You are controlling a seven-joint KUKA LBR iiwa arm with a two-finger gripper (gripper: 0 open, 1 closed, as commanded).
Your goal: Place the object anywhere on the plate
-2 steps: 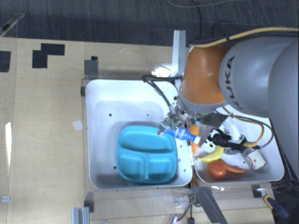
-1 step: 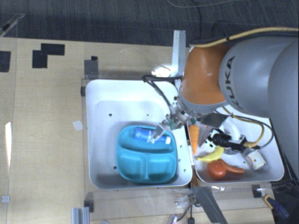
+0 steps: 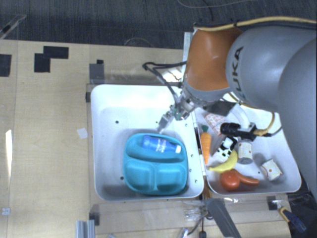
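A blue sectioned plate (image 3: 154,176) lies in the left bin. A small blue bottle with a white label (image 3: 161,145) rests on its side in the plate's far compartment. My gripper (image 3: 170,118) hangs just above and beyond the plate's far edge, near the wall between the two bins. Its slim fingers point down and left toward the bottle, with a short gap between them and the bottle. Nothing shows between the fingers.
The left bin's white floor (image 3: 111,133) lies left of the plate. The right bin (image 3: 287,180) holds a carrot (image 3: 206,145), a banana (image 3: 223,164), a tomato (image 3: 230,181), a black-and-white toy (image 3: 227,145) and several small items. The arm's bulk overhangs the right bin.
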